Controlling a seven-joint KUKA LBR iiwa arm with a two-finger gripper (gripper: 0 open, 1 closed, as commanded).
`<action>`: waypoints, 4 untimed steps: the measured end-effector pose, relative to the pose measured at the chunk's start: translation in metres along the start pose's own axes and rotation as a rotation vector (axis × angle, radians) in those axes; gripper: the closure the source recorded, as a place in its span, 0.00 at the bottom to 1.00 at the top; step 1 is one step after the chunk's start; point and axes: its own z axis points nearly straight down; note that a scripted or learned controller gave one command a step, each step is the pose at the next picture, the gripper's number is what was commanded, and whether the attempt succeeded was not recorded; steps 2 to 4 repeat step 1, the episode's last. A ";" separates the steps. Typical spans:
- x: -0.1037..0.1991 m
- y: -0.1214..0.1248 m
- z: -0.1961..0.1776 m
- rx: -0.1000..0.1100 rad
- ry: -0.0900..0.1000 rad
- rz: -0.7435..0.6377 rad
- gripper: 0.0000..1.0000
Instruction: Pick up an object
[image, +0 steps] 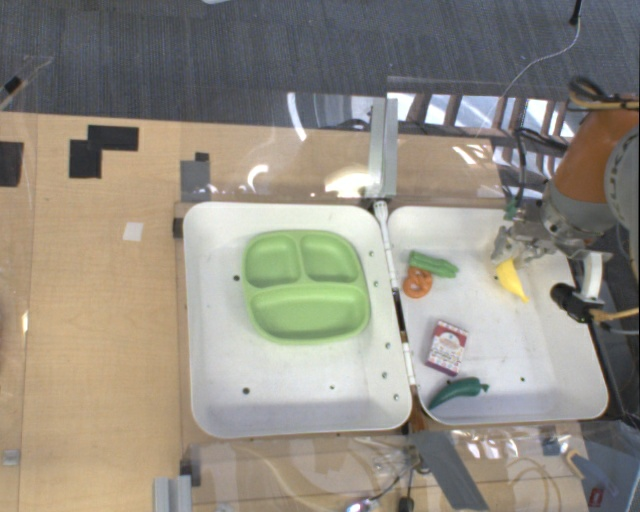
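The arm (600, 170) reaches in over the far right corner of the right bin (560, 395). In the left bin (215, 395), a green divided plate (305, 285) lies near the middle. In the right bin, a small red and white packet (447, 347) lies near the centre, a dark green pepper (457, 391) by the near edge, a green pod (432, 264) and an orange ring (416, 284) touching by the left edge. The gripper (520, 247) hangs at the far right; whether its fingers are apart or together cannot be told. A yellow piece (512, 280) lies just below it.
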 end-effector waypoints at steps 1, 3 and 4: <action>0.007 -0.082 -0.114 0.007 0.003 -0.030 1.00; 0.007 -0.082 -0.114 0.007 0.003 -0.030 1.00; 0.007 -0.082 -0.114 0.007 0.003 -0.030 1.00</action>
